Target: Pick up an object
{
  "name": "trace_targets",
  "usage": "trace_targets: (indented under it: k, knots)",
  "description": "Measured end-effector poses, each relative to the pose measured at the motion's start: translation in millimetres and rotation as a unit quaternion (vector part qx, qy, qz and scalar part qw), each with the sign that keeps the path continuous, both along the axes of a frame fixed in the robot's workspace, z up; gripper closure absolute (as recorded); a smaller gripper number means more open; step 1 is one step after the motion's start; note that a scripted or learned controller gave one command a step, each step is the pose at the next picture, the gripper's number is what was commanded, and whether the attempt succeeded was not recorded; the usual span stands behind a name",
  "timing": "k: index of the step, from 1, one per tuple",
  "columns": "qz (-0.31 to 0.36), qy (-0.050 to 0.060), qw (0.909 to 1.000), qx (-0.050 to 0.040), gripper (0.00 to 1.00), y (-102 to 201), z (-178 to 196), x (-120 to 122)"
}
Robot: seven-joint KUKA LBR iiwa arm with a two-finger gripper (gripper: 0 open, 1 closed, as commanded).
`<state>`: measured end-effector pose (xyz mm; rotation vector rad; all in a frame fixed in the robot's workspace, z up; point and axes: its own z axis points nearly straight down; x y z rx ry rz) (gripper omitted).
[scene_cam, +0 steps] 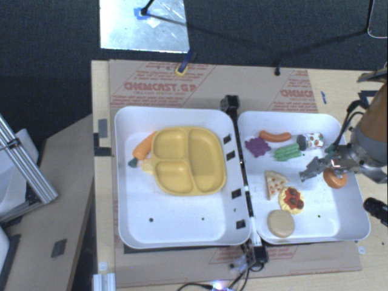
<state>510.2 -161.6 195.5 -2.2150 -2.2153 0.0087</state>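
Note:
My gripper hangs low over the right side of the right bin, coming in from the right. An orange round toy lies right under or against it; whether it is gripped is not visible. Further left in this bin lie a pizza slice, a yellow piece with red topping and a beige round cookie. Along the bin's far side are purple grapes, a sausage, a green vegetable and a small white and red can.
The left bin holds a yellow divided plate with a toy carrot at its left edge. A black hinge strip runs between the bins. A metal sheet lies on the floor beyond the bench.

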Motion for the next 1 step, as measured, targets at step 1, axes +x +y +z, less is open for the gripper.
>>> trace_targets:
  k: [1]
  knots:
    - [0.002,-0.006,1.0,-0.0014,0.0,0.2,5.5,3.0]
